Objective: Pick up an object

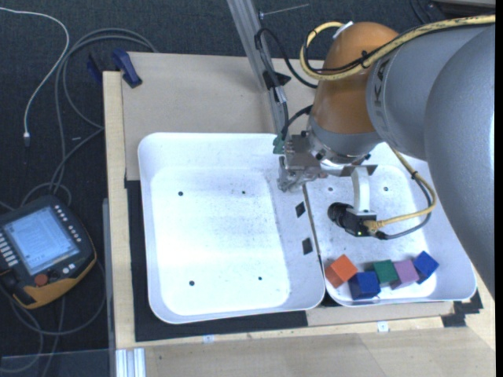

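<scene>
Risk entry: gripper point(292, 171), jaws' state impossible to tell, over the bins' divider, well apart from near-right blocks point(383, 274); likely grasps nothing.

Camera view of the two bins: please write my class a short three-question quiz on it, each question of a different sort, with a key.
1. True or false: the blocks lie in the left bin.
2. Which block sits furthest left in the row? A) the orange block B) the green block C) the pink block
3. Fill in: the row of blocks lies along the right bin's ____ edge, nearest the camera.

Key: 1 false, they lie in the right bin. 2 A. 3 front; the dark blue block and the blue block lie there too, while the gripper hangs further back, over the rim between the bins.
</scene>
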